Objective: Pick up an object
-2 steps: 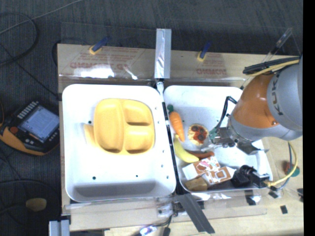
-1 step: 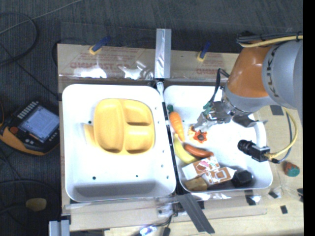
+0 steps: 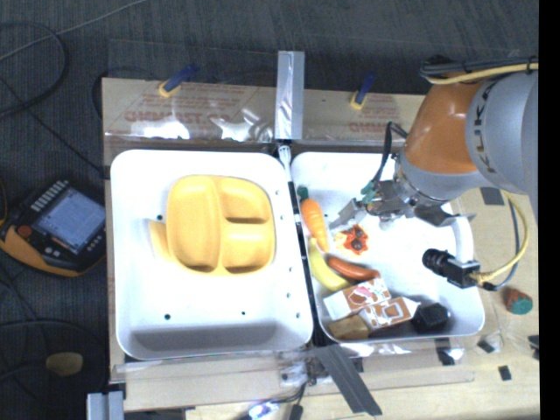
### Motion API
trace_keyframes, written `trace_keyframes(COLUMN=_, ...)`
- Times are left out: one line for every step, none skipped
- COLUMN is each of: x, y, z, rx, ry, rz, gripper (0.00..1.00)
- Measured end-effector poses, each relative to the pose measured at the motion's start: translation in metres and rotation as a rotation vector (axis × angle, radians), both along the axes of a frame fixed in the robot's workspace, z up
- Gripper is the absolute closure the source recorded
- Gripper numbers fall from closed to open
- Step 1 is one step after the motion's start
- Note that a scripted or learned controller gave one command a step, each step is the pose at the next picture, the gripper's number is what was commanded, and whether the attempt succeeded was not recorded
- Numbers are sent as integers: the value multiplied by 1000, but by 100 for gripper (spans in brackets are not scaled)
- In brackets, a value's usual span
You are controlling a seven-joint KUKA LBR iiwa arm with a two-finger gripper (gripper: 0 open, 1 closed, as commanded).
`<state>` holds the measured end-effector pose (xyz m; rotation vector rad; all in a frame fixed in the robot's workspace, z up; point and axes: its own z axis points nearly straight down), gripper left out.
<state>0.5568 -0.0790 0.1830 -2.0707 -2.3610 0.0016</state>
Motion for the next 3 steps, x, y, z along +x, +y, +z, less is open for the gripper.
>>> trace_keyframes(x=-2, y=-30, z=-93, rx=-1, ry=-13, rz=-121, gripper=0)
trace_keyframes(x=-1, y=-29, z=-84, rx=1, ry=-13, rz=-121, gripper=100)
trace_keyframes(x=31, y=18, z=36, rx=-3, ry=0, rz=-67, gripper=100)
